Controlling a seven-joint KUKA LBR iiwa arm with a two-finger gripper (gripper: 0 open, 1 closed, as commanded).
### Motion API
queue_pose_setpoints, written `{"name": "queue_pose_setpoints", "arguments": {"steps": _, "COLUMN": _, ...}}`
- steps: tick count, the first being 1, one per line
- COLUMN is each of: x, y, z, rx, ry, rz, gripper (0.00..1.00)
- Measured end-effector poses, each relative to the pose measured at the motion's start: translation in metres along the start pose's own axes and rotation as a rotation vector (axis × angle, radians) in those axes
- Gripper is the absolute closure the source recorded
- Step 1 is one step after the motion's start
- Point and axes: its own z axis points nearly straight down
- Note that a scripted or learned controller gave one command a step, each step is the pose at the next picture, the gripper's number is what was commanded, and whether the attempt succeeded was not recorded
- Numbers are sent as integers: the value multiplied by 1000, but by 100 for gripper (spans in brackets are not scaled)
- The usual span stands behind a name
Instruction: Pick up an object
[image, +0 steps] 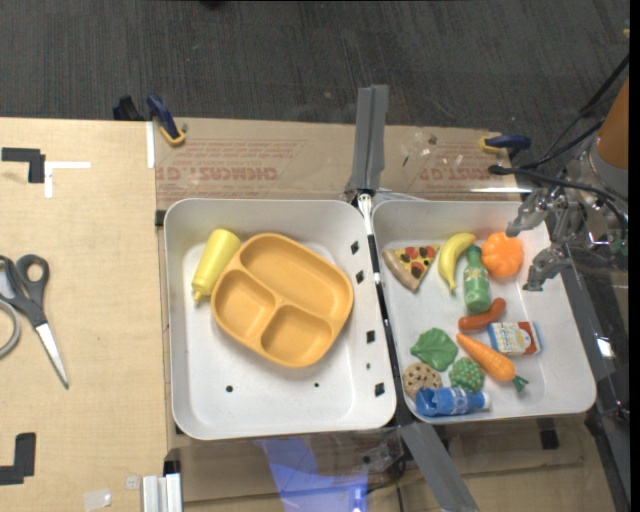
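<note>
Many small toys lie crowded in the right bin (578, 400), and this is where we expect trouble. The gripper (540, 245) hangs at that bin's right wall beside the orange pepper (503, 254), holding nothing, its two fingers spread apart. The pepper touches the green bottle (476, 282) and sits near the banana (456, 256), so we may nudge a neighbour or pinch two things together.
</note>
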Motion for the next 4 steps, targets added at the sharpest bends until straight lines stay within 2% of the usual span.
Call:
{"name": "queue_pose_setpoints", "arguments": {"steps": 1, "x": 7, "y": -6, "z": 127, "rx": 1, "ry": -3, "rz": 95, "gripper": 0}}
{"name": "queue_pose_setpoints", "arguments": {"steps": 2, "x": 40, "y": 19, "z": 128, "rx": 0, "ry": 0, "rz": 170, "gripper": 0}}
{"name": "queue_pose_setpoints", "arguments": {"steps": 3, "x": 55, "y": 55, "z": 128, "rx": 0, "ry": 2, "rz": 360, "gripper": 0}}
{"name": "queue_pose_setpoints", "arguments": {"steps": 4, "x": 31, "y": 87, "z": 129, "rx": 0, "ry": 1, "rz": 356, "gripper": 0}}
